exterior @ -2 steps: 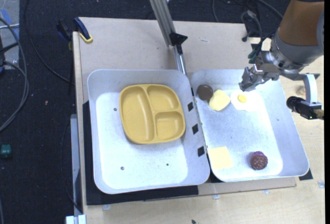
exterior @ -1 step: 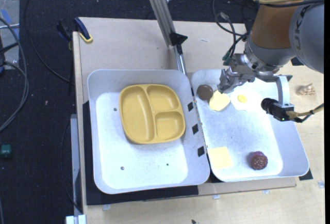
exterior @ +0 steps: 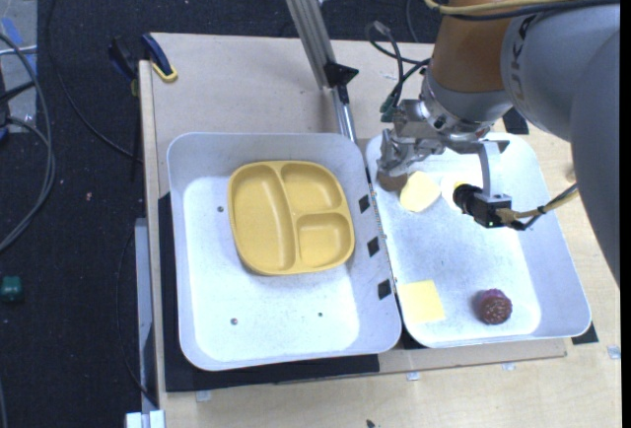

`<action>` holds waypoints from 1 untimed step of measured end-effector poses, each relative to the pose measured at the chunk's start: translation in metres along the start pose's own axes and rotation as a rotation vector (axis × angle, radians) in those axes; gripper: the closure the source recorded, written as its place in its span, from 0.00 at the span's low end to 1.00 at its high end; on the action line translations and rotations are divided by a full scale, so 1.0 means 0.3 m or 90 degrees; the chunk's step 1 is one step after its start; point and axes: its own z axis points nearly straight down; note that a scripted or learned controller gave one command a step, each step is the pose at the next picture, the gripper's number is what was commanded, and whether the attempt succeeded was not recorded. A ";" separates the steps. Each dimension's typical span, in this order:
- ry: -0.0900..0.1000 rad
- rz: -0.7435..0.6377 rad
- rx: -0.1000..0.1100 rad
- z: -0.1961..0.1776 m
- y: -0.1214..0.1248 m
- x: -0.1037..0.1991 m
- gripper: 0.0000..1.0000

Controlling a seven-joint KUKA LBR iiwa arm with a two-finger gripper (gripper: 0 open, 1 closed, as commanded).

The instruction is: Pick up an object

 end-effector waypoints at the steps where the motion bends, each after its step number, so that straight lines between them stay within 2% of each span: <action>1: 0.000 -0.001 -0.002 0.006 0.044 0.211 1.00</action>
